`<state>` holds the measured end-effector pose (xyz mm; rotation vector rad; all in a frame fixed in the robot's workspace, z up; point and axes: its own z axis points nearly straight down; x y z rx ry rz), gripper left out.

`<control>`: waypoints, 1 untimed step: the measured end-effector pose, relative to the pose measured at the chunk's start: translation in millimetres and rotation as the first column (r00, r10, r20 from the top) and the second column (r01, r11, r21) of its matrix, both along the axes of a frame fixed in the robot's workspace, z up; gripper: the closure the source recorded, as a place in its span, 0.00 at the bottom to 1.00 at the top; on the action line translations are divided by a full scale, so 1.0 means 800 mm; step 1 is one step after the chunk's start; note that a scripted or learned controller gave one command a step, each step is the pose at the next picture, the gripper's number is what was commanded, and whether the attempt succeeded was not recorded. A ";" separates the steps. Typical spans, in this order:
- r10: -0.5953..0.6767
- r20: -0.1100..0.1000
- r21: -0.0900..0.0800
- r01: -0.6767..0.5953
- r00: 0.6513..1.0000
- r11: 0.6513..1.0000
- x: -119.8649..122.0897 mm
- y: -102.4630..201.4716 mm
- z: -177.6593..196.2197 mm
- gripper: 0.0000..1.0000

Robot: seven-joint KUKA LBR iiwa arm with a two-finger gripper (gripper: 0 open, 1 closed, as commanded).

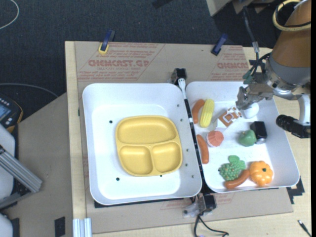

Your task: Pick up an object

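The right bin (286, 152) holds several toy foods. An orange carrot (197, 110) and a yellow corn cob (207, 111) lie at its upper left. A small orange-and-white box (229, 117) and a white item (251, 111) sit near the bin's top middle. My gripper (245, 100) hangs just above these two, at the end of the grey arm coming from the right. Below lie a black block (258, 131), a green pepper (247, 138), a pink slice (215, 138), an orange sausage (203, 149), a green bunch (231, 168) and an orange pepper (261, 173).
The left bin (98, 132) carries a yellow divided plate (148, 144). A black clip (178, 75) sits at the top of the seam between the bins. Both bins rest on a cardboard sheet (143, 58) held by blue clamps.
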<state>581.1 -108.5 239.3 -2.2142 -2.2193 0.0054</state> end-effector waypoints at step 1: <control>-0.003 -0.003 0.001 0.003 1.000 1.000 -0.064 0.028 -0.018 1.00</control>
